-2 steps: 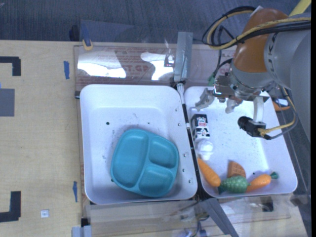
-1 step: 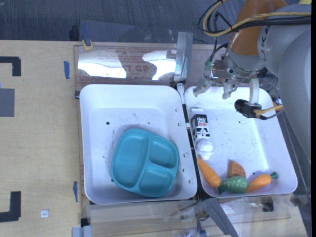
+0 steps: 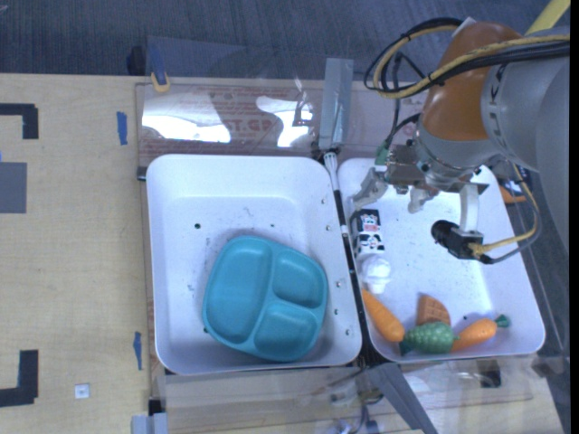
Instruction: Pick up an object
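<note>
My gripper (image 3: 393,193) hangs over the back of the right bin (image 3: 516,283), open, with nothing between its fingers. Just in front of it and to the left, a small white bottle with black cow patches (image 3: 369,242) lies along the bin's left wall. At the front of the bin lie an orange carrot (image 3: 384,317), a green knobbly toy vegetable (image 3: 428,337), a brown wedge (image 3: 432,309) and a second carrot with a green top (image 3: 477,331).
The left bin (image 3: 181,197) holds a teal divided plate (image 3: 265,297). A black connector on a yellow cable (image 3: 455,239) hangs from the arm over the right bin's middle. A grey post (image 3: 335,102) stands behind the bins, where they meet.
</note>
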